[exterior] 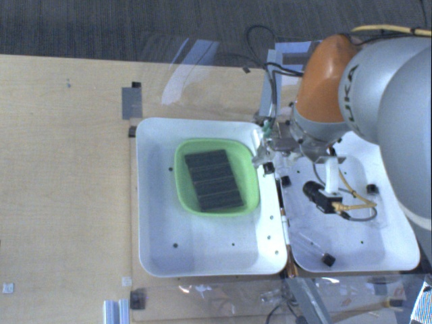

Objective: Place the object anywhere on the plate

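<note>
1. Starting with the left bin [202, 248]: it is a shallow white tray with rounded corners. It holds one green plate [182, 181], which sits a little toward 12 o'clock from the middle of the bin.
2. On the plate lies the object [214, 179], a dark grey flat rectangle. It is fully inside the rim of the plate, near its middle, and its long side runs about from 11 o'clock to 5 o'clock.
3. The right bin [368, 241] stands just beside the left one, edge against edge. On its floor, toward 6 o'clock, lies a small black piece [327, 258]. A second black bit [371, 189] lies toward 3 o'clock, close to the arm [398, 93].
4. The gripper [270, 152] is at 3 o'clock from the plate, over the seam where the two bins meet, just beside the plate's rim. I cannot tell whether it is open or closed, nor whether it holds anything.
5. The plate looks like smooth plastic, bright green, almost square with round corners and a raised rim. The object has a ribbed surface, with several bands across it.
6. Both bins are smooth and plain white. The arm is grey and rounded, with an orange band [324, 79]. The bench [67, 181] is flat and pale, of wood colour.
</note>
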Available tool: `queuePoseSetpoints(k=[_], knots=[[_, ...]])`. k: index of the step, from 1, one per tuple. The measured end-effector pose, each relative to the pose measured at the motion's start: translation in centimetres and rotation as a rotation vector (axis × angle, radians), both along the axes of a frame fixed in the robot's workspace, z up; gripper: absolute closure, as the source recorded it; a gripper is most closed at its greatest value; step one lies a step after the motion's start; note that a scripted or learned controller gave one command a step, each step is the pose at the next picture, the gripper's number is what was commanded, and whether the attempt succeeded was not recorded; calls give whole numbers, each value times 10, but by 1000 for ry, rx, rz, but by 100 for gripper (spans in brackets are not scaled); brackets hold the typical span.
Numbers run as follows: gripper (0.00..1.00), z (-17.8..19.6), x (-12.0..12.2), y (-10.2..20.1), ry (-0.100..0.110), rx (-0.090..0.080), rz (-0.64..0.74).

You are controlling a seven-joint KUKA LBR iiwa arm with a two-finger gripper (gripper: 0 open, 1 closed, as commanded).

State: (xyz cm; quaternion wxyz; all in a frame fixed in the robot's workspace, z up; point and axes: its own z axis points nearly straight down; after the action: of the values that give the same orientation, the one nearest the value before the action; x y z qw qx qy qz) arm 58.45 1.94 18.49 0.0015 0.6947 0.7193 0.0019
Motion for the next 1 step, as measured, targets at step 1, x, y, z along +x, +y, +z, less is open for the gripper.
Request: queuePoseSetpoints(k=[1], knots=[[0,0,0,0,-1,0,0]])
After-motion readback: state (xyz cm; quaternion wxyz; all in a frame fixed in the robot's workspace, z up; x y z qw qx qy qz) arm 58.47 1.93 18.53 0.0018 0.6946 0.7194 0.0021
